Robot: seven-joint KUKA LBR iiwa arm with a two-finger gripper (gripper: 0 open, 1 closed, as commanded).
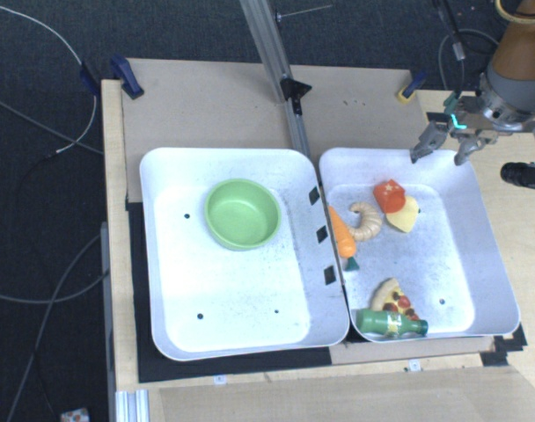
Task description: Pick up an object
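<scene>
Arm (pixel 518 47) runs off your frame's top-right edge; bench (pixel 250 403) is cut at bottom. Pizza slice (pixel 392 298) partly hidden behind green bottle (pixel 389 323).

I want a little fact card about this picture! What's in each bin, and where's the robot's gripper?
left bin: green bowl
right bin: carrot, red pepper, pizza slice, green bottle
gripper: open, holding nothing, above the right bin's far rim
task progress: nothing picked up yet
</scene>
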